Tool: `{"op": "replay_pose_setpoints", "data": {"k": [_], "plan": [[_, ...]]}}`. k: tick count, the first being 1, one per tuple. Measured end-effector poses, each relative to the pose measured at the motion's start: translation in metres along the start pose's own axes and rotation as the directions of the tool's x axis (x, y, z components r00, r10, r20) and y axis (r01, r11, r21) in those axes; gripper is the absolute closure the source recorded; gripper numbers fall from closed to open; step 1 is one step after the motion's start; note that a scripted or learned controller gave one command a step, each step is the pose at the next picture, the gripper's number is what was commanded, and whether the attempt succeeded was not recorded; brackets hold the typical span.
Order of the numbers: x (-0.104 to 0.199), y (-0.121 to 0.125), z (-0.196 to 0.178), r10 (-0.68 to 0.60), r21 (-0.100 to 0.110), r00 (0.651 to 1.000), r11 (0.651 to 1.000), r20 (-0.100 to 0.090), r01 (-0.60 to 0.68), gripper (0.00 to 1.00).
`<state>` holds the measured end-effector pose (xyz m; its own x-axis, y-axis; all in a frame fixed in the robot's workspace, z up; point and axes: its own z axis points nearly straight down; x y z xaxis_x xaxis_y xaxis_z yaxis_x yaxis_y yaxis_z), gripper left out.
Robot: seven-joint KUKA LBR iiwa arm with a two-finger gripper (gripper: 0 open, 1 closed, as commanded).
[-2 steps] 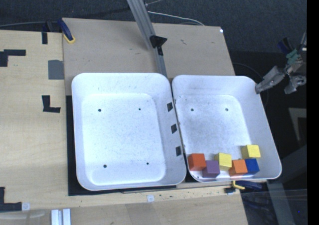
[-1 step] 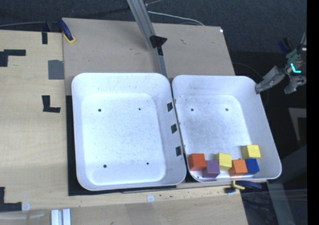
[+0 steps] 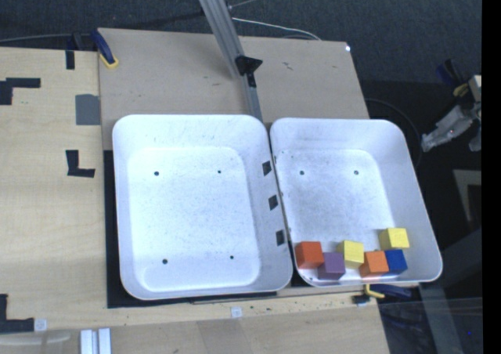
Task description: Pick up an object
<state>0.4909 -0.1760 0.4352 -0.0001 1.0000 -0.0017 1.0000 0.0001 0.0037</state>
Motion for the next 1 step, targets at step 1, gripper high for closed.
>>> {"op": "replay_pose_setpoints", "data": {"k": [1], "plan": [[0.0108, 0.1319, 0.0328, -0.004, 0.005, 1.0, 1.0, -0.001, 0.004, 0.0]]}}
